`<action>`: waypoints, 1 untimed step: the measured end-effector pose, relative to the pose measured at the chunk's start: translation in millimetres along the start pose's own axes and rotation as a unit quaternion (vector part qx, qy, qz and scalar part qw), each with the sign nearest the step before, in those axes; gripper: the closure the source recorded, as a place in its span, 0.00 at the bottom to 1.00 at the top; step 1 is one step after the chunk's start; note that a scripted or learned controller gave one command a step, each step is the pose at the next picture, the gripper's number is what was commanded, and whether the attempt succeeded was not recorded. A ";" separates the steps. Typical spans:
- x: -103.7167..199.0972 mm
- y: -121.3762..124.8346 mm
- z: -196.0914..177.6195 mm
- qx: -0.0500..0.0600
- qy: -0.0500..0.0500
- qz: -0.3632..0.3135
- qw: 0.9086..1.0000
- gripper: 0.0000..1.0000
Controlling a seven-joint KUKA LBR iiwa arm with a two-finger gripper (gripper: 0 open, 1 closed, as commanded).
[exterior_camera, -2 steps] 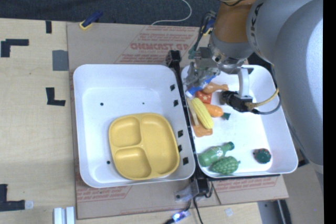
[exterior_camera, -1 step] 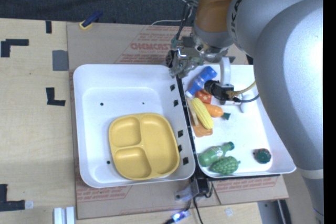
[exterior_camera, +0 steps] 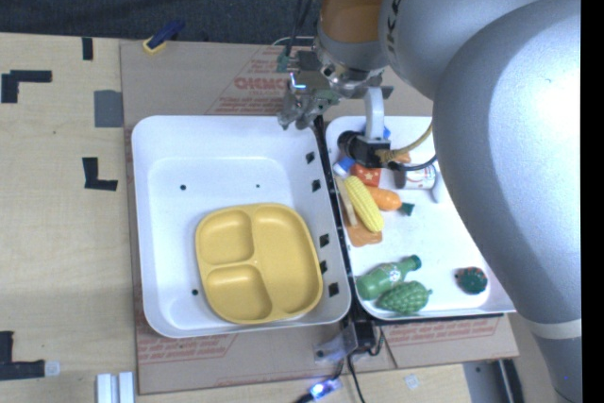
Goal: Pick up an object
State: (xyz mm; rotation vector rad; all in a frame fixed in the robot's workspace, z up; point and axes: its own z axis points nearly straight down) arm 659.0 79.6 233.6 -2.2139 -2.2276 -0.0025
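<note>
The metal two-finger hand hangs over the far rim where the two bins meet; whether it is parted or closed cannot be told, and nothing shows in it. Just below it, the left shallow white plastic bin holds a yellow divided plastic plate near its front. The right shallow white bin holds a yellow toy corn cob lying over orange pieces, a green toy bottle, a bumpy green toy fruit and a small dark green round object. Both bins rest on the cardboard-covered surface.
</note>
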 end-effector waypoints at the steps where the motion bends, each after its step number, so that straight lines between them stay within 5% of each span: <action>1: -12.3 -0.6 1.9 0.001 -0.002 0.003 1.000 1.00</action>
